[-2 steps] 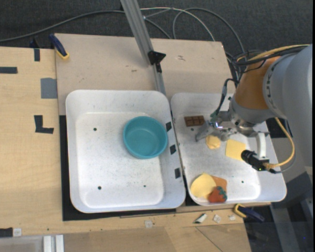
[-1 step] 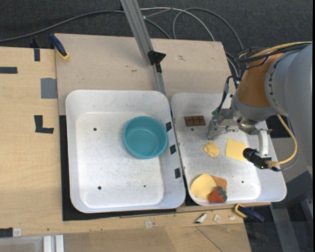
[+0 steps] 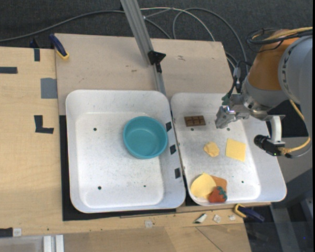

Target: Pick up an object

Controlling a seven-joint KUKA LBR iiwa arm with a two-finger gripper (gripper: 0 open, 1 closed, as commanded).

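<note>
Soft, even light falls from above, and the scene is moderately bright. The two white bins (image 3: 73, 140) are the brightest surfaces but are not blown out, and their speckles stay visible. The teal bowl (image 3: 145, 136) casts only a faint shadow. The dark floor past the tabletop's (image 3: 21, 140) far edge is dim. The picture is slightly soft and grainy, and small objects lack crisp edges.

A robotics lab, this one: a plywood bench (image 3: 126, 62) marked with dark tape, two white bins (image 3: 79, 109) side by side on it, loose black cables (image 3: 199, 14) trailing across the far floor, and a metal camera pole (image 3: 139, 30) rising up.
</note>
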